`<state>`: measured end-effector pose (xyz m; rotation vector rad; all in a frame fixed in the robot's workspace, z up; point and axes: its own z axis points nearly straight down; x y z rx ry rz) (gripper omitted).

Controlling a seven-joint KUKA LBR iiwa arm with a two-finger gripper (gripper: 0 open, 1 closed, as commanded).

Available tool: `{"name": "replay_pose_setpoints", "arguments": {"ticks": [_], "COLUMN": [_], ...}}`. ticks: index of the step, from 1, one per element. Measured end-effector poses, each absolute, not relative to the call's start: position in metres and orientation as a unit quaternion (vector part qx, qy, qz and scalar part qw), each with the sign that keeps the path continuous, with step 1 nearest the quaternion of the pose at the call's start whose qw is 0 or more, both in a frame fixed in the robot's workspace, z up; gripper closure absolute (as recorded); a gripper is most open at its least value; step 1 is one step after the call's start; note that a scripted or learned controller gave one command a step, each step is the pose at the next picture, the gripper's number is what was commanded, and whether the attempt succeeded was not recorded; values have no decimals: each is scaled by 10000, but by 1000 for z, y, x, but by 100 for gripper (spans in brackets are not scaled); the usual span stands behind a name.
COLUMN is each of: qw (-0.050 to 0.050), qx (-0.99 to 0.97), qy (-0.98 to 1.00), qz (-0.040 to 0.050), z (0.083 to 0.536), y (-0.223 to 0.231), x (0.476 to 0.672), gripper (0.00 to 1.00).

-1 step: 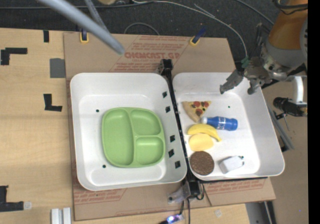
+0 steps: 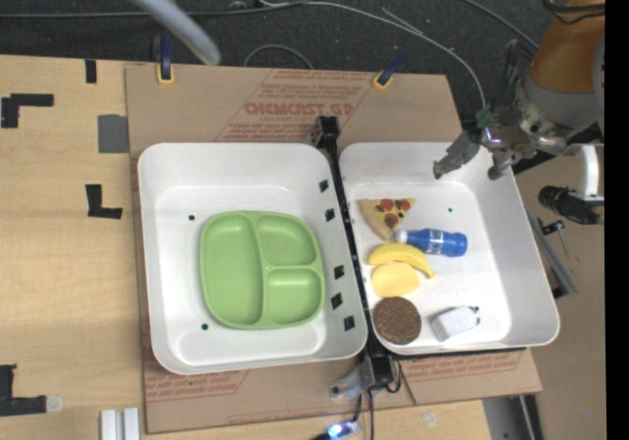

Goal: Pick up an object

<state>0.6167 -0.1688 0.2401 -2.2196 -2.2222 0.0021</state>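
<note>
Nearest the camera, at the front of the right bin (image 2: pixel 526 261), lie a brown round cookie-like disc (image 2: pixel 397 319) and just beside it a small white-and-grey object (image 2: pixel 453 321), too small to identify with certainty. Behind these sits a yellow banana (image 2: pixel 398 256) resting against a pale yellow round piece (image 2: pixel 393 279), with a blue bottle (image 2: pixel 435 243) lying on its side just beyond, its white cap pointing toward the bin divider. A pizza slice (image 2: pixel 384 211) lies flat at the back of this cluster. All candidate objects are grouped along the left half of the right bin, apart enough in most cases to permit a single-item grasp, though the banana and the yellow piece touch. The left bin (image 2: pixel 162 183) holds a green divided plate (image 2: pixel 261 268), lying flat and central. Farther back, the gripper (image 2: pixel 475 155) hangs over the right bin's rear right corner, its two dark fingers spread well apart with nothing between them. In my assessment this is an approach posture: the fingers are opened in readiness, and no object is yet selected or contacted. The nearest candidates are the pizza slice and the bottle.
</note>
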Motion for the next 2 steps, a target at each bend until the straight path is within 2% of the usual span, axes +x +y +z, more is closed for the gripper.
{"name": "replay_pose_setpoints", "arguments": {"ticks": [2], "qw": [22], "qx": [-7070], "qy": [-7072], "qz": [24], "z": [130], "y": [-170], "x": [606], "gripper": [0]}}
